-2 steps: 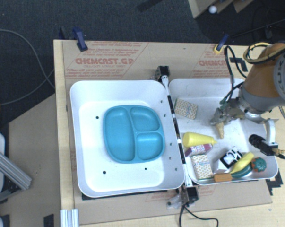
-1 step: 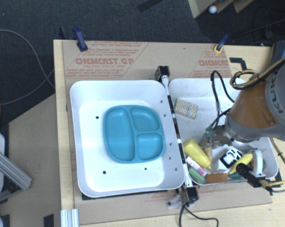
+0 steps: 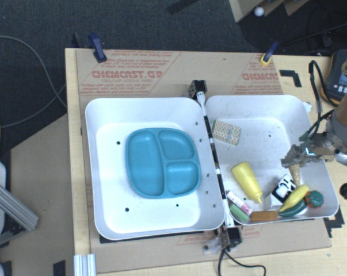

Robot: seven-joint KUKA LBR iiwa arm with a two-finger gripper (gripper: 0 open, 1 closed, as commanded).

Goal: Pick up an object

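The right bin holds several small objects. A yellow bottle lies near its middle and a patterned square pad lies toward its back left. Crowded in the front right corner are a banana, a black and white item, a teal round piece, a brown handle and a pink-capped tube. My gripper hangs over the right side of this bin, just above the banana and the black and white item. Nothing shows in its grasp.
The left bin carries a blue divided plate. A black rail marks where the two bins meet. Cables run by the bench's right edge. Clamps sit at the back of the cardboard-covered bench.
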